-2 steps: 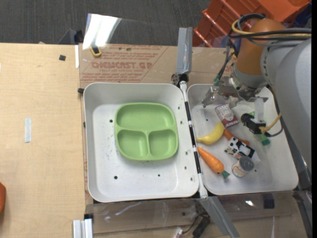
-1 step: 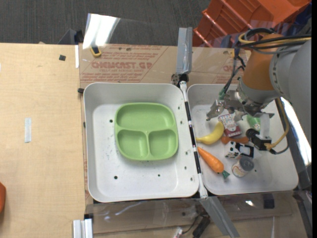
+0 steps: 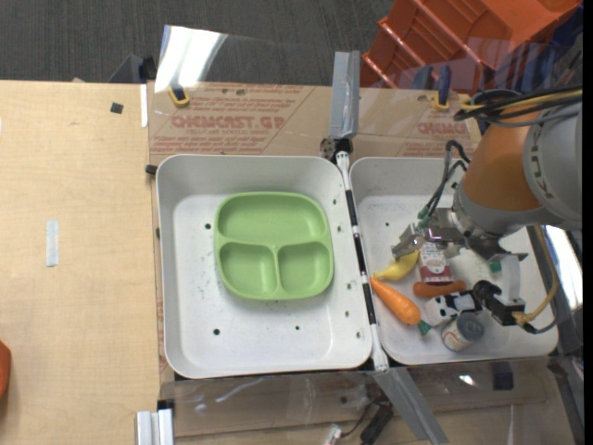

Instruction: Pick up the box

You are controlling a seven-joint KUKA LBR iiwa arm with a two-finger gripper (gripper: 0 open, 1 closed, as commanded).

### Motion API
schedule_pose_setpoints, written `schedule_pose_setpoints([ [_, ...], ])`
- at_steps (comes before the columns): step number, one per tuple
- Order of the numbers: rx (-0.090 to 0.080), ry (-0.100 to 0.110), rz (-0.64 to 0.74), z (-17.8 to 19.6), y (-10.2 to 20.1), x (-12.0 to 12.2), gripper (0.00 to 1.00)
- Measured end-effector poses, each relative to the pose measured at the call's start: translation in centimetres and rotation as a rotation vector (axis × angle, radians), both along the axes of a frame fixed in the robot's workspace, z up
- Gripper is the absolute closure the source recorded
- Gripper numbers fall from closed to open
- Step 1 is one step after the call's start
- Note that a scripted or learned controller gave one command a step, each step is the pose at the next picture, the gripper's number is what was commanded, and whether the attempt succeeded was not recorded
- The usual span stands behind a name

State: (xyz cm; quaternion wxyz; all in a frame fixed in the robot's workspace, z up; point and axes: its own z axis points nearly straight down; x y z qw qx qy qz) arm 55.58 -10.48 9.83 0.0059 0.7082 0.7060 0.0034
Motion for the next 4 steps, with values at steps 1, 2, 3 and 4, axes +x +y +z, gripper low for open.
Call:
schedule_pose_setpoints([
  [1,-0.002,-0.002,0.05,-0.1,0.1,-5.4,0.0],
  [2,-0.003,-0.004,0.063,0.0,-2.2,1.2,0.0],
  [3,-0.002,-0.002,0.061,0.0,0.7,8.4,0.0],
  [4,-0.001,0.0,0.045,0.0,0.3,4.3,0.0],
])
